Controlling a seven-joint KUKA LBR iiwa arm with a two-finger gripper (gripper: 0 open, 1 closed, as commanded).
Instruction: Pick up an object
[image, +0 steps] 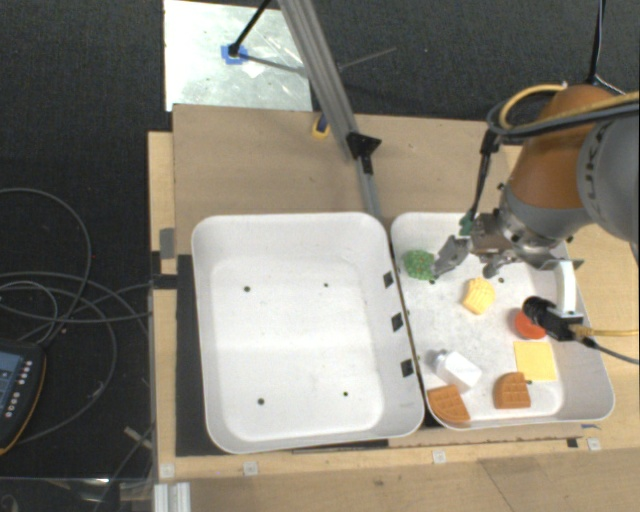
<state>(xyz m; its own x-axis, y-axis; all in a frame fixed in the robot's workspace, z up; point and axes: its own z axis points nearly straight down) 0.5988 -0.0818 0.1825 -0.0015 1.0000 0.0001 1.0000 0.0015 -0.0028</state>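
Two fingers spread open — the gripper (468, 255) hangs over the right bin (600, 400), just beside the green broccoli piece (418, 264); closing off-centre could nudge it away — a miss.

The tan bench (280, 160) carries 2 shallow white bins side by side. Take the left bin (295, 330) as the marker: it sits square on the board, and the right bin (590, 385) lies touching its right edge, black clips along the seam. Behind the left bin, a grey pole (330, 80) slants across the bench top, ending at a black bracket (362, 146) just beyond the bin's far right corner. A small yellow piece (320, 127) lies on the board beside that pole, further back from the bin.
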